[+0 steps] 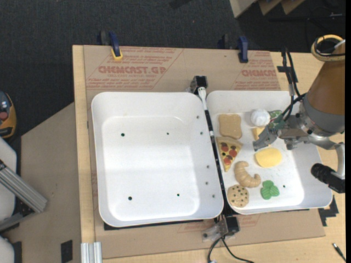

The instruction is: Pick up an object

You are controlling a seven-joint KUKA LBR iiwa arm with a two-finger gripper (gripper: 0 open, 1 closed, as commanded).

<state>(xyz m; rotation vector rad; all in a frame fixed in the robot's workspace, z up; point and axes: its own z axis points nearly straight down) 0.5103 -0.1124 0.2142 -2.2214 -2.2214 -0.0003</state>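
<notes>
Grey tool (267, 137) hovers low in right bin (296, 199) just above yellow lemon-like piece (269, 158), finger state unclear, croissant (246, 175) nearby

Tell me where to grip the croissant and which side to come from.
Grip the croissant across its thick middle, coming straight down from above. It lies flat in the right bin as a curved crescent with tapering tips, so the middle probably gives the firmest hold. Set the fingers across the curve's narrow width; the pizza slice and cookie sit close at its ends.
</notes>
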